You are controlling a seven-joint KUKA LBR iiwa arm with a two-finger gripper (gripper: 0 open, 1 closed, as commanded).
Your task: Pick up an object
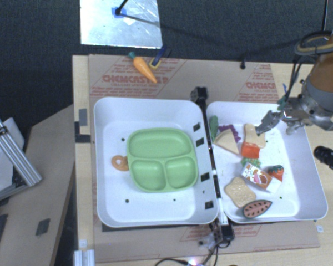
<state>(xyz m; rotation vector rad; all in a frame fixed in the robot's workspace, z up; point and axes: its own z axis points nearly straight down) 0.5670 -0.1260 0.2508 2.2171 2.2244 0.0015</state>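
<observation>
Two shallow white bins sit side by side on a bench, seen from above at a slant. Nearest the bottom edge, in the right bin (311, 204), lies a watermelon slice (257, 208), with a slice of bread (238, 191) just above and left of it. Next up is a small printed carton (256, 176), beside a dark toy with a red patch (276, 172). Higher still is a small red block (250, 150), with a pale wedge (228, 142) to its left, a purple piece (229, 131) above that, and a green piece (213, 127) by the bin's left wall. A beige piece (252, 133) lies near the bin's upper middle.

In the left bin (108, 148), a green divided tray (161, 158) fills the centre, and a small orange ring (120, 163) lies just left of it.

At the right of the frame the arm (327, 87) reaches in; its gripper (265, 124) hovers at the beige piece's right edge, clamped on nothing. Whether its fingers are apart or together cannot be told.

Beyond the bins, a toy carrot (144, 69) lies on the cardboard at upper centre, with a silver sheet (119, 15) farther back at upper left.
</observation>
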